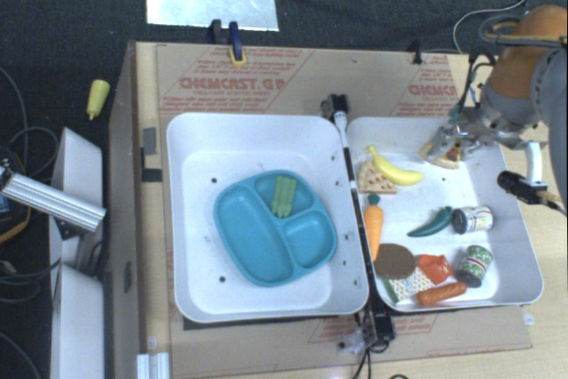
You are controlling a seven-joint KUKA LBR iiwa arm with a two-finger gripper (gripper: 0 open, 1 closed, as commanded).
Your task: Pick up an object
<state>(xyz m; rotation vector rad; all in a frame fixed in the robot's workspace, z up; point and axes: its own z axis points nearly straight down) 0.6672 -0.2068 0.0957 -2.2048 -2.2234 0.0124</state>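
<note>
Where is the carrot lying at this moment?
The carrot lies in the right bin, close to its left wall, just below the sandwich wedge and above the brown round patty.

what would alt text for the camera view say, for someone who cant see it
A grey and orange robot arm reaches from the right, its gripper low over a small pale item at the right bin's far edge. That bin holds toy food including a banana and carrot; the left bin holds a blue divided plate.

A single fixed camera looks down at a slant from above the bench [266,75], far enough to frame both bins [191,191] and surrounding floor.
</note>
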